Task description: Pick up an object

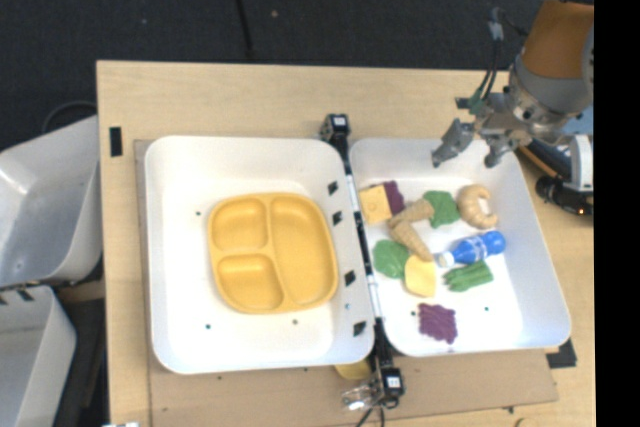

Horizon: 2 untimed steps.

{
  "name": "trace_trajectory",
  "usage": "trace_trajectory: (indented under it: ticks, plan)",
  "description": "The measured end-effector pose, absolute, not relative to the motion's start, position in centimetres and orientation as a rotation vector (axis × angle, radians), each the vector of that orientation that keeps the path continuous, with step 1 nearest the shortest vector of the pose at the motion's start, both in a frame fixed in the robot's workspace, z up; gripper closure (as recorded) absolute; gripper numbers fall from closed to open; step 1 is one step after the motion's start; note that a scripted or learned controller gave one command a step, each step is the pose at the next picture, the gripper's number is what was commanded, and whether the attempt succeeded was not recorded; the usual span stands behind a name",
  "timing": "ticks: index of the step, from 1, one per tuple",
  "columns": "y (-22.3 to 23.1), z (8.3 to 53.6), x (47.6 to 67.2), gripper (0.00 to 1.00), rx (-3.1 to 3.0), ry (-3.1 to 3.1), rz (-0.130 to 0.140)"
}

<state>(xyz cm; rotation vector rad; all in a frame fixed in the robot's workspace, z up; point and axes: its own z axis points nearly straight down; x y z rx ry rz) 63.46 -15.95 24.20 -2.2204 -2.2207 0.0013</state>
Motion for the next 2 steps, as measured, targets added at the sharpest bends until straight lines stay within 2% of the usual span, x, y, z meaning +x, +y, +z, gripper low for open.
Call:
trace_trajectory:
  ticks: [1, 2]
  plan:
    - [-16.0, 25.0, 63.5, 1.00, -2.217, -2.224, 0.003]
    - [-2.0, 29.7, 61.6, 1.00, -2.204, -2.237, -0.009]
